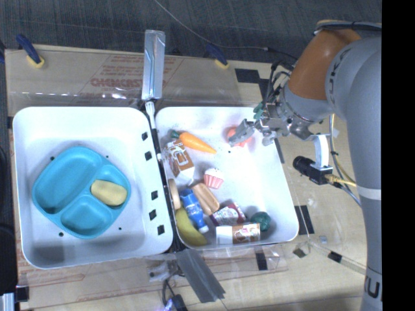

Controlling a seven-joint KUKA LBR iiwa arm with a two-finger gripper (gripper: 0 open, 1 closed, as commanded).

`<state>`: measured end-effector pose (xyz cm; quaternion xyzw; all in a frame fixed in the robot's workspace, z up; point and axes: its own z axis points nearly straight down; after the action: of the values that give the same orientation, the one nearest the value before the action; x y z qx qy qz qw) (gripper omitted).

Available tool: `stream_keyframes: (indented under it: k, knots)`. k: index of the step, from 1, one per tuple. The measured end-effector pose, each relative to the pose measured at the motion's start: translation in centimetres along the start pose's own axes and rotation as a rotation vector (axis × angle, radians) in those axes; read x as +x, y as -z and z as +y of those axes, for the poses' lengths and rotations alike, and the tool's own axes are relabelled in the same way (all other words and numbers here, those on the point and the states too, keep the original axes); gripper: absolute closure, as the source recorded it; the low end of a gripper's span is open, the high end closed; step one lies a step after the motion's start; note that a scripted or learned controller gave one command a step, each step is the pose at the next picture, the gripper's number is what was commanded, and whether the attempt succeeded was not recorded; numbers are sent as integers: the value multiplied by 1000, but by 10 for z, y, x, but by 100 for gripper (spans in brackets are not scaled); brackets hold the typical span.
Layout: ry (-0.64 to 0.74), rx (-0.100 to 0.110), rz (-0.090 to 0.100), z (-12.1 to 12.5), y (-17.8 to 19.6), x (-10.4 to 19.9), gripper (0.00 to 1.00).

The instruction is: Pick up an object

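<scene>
Seemingly the pick is under way but unfinished: the tool [242, 133] sits low at the right bin's [280, 173] one o'clock corner, touching a small red-orange object [231, 133]. Whether that piece is actually gripped I cannot tell.

Counted: two bins. The left bin [26, 135] holds one blue divided plate [71, 190] bearing one yellow lump [108, 192]. The right bin has one carrot [196, 142] near twelve o'clock, one cupcake [213, 179] at centre, and a jumble toward seven o'clock, including one banana [189, 229], one blue bottle [193, 209] and one can [237, 233].
</scene>
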<state>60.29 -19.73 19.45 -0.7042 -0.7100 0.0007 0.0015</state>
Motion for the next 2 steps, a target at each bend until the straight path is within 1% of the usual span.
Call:
stream_keyframes:
  k: [1, 2]
  knots:
    - [49, -1, 1, -39, -73, 97, 0]
    - [51, -5, 1, -37, -61, 95, 100]
